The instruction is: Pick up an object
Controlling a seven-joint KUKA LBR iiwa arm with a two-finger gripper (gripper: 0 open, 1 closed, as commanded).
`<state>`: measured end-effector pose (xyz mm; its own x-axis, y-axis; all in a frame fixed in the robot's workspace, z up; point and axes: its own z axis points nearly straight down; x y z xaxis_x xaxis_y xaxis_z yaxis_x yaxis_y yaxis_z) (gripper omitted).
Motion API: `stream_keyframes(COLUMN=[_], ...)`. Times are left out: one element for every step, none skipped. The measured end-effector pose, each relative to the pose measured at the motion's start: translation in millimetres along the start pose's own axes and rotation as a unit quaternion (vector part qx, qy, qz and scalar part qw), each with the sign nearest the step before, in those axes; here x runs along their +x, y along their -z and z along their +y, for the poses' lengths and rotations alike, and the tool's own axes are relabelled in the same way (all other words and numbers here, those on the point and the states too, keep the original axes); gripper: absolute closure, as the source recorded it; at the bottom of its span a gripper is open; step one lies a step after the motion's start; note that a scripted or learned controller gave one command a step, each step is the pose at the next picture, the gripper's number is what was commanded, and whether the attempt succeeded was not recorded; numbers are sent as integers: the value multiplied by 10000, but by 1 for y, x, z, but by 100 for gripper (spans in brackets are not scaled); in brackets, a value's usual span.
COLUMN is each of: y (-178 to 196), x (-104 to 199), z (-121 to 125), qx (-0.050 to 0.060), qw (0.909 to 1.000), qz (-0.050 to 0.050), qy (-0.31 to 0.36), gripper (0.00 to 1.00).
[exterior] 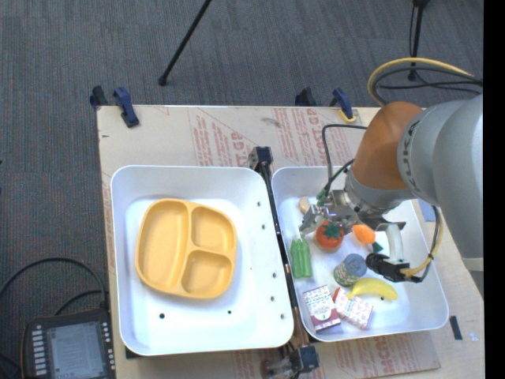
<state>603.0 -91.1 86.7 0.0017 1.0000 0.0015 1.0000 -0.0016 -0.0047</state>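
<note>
The gripper [325,218] is lowered into the right bin [430,310] just above the tomato [329,236], likely lining up a grasp; jaws state cannot be told.

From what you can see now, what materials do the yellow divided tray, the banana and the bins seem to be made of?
The yellow divided tray looks like moulded plastic: one even colour, rounded compartment edges, a soft matte sheen. The banana is probably a plastic toy: a uniform, bright, smooth skin. The left bin and right bin look like thin white plastic with rounded, formed corners; coated metal cannot be ruled out.
</note>
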Motion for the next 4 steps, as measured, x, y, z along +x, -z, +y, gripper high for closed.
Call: stream_keyframes(y=[10, 10, 0, 9], x=[0, 0, -2, -2], z=[0, 0, 6, 5], qx=[4, 5, -8, 4], qw=[10000, 10000, 10000, 10000], qz=[3, 3, -2, 4], qy=[-13, -15, -1, -10], gripper=[100, 0, 0, 100])
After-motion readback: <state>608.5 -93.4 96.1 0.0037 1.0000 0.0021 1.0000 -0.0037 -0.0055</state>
